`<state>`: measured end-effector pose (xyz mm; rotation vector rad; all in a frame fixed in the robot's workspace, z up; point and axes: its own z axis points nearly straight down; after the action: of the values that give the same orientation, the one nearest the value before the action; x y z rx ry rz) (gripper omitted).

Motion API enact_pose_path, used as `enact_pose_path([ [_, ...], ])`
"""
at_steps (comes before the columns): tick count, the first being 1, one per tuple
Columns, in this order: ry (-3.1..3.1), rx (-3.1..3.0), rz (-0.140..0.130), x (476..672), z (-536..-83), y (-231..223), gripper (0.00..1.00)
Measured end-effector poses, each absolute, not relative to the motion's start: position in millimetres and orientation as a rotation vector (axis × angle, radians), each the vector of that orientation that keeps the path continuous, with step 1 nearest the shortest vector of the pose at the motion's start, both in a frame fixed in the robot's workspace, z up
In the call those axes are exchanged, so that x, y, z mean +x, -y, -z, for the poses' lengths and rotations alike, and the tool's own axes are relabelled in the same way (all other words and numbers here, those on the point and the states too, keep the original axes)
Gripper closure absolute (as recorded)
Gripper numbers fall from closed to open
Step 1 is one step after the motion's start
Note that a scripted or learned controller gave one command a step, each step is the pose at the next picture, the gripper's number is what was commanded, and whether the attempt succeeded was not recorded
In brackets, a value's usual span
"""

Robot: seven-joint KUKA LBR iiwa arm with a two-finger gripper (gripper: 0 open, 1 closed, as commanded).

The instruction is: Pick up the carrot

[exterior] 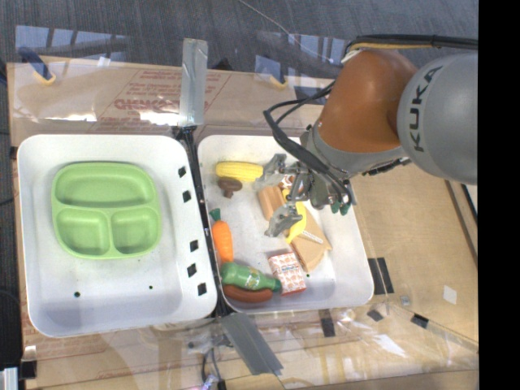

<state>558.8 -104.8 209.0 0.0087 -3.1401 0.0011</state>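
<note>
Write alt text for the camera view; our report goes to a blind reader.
A grey and orange arm's tool hovers over toy food in the right bin, apart from the carrot lying at that bin's left wall. The left bin holds a green divided tray.

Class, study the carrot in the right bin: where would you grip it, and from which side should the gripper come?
Grip the carrot across its orange mid-body, coming straight down from above. It lies lengthwise beside the bin's left wall, green top toward the back, so the fingers probably fit best closing across its narrow width. The green bottle crowds its near end.
</note>
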Motion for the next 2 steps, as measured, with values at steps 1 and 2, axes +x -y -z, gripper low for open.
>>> enact_pose_path([
  [1,3.131,-0.189,0.002,521.9,-143.0,93.3,0.0],
  [2,3.133,-0.191,0.001,572.2,-98.8,94.2,0.0],
])
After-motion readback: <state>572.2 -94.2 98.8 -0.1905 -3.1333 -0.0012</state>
